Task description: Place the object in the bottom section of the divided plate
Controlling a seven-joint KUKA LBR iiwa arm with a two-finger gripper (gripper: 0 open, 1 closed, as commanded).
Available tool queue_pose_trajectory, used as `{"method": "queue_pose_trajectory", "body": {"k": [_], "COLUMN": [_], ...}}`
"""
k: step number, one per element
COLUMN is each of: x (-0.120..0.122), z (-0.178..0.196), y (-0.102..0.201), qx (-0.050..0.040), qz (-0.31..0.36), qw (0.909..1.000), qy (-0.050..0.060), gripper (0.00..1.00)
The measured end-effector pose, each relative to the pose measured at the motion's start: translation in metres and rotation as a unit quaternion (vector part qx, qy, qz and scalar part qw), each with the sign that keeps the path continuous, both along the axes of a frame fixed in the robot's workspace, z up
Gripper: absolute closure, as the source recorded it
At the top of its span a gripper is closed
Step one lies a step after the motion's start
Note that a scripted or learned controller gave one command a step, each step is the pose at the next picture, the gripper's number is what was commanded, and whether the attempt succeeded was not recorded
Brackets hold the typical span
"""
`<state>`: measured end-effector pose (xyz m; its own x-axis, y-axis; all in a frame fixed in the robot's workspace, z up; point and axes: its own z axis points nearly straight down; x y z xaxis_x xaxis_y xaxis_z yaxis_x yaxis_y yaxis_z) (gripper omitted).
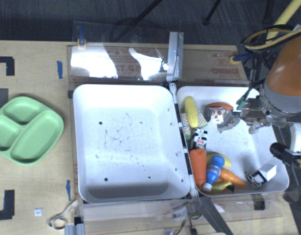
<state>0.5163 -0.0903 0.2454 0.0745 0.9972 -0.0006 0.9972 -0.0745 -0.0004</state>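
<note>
Over the right bin the tool hangs w/ nothing visibly gripped; how far it's open I can't tell. Which toy is the target is unclear, prob. the orange-white piece just beside the tool; corn, carrot and bottle crowd nearby. Green divided plate sits well apart, on the table left of the left bin. Tip: come straight down, grip mid-body, lift clear of both rims, then aim for the big lower section.

You get bright, even overhead light on both white bins. Hard glare washes out the clear panel at twelve o'clock. Shadows stay soft and short. Focus turns slightly soft at the frame's edges.
</note>
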Motion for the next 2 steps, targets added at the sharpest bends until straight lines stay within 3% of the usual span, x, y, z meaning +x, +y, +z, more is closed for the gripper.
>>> {"method": "queue_pose_trajectory", "body": {"k": [1, 2], "x": [-0.036, -0.036], "z": [0.186, 0.189], "y": [-0.065, -0.11], "qx": [-0.0003, -0.0009], "qz": [-0.033, -0.193], "qw": [0.9995, 0.9812], "qy": [-0.001, -0.001], "gripper": [0.0, 0.0]}}
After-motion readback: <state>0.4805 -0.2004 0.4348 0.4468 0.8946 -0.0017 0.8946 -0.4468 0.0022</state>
